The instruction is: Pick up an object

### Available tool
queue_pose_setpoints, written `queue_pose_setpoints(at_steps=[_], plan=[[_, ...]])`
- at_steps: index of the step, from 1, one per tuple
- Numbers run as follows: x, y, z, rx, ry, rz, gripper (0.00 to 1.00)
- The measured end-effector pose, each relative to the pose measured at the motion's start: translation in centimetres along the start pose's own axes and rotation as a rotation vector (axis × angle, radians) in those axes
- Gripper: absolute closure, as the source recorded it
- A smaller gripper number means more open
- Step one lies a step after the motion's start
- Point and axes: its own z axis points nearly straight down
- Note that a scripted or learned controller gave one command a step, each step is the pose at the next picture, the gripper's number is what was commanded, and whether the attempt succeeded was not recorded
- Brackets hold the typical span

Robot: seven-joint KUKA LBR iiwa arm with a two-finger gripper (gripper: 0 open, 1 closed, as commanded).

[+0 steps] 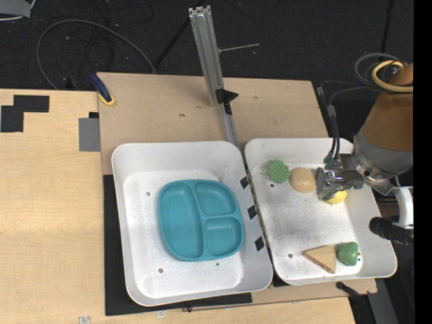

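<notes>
Yellow object (337, 197) under gripper (329, 187), mostly hidden; long axis unclear.

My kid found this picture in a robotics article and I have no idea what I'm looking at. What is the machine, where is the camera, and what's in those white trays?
It is a single photo from a camera fixed above a bench, looking down at a slant. The grey and orange shape at the right is a robot arm; its job here is to pick up an object. Its tool, the grasping part, is down in the right bin, close to a beige ball and right over a yellow piece. I cannot tell whether it holds anything. That bin also has a bumpy green ball, a tan wedge and a green piece. The left bin holds a teal divided plate.
</notes>
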Motion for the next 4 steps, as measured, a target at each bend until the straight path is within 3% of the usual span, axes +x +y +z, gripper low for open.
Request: queue_pose_setpoints(at_steps=[1,4], plan=[[6.1,1.5,0.1,-0.002,0.0,-0.002,1.0],[19.9,3.8,0.4,-0.002,-0.002,-0.001,1.0]])
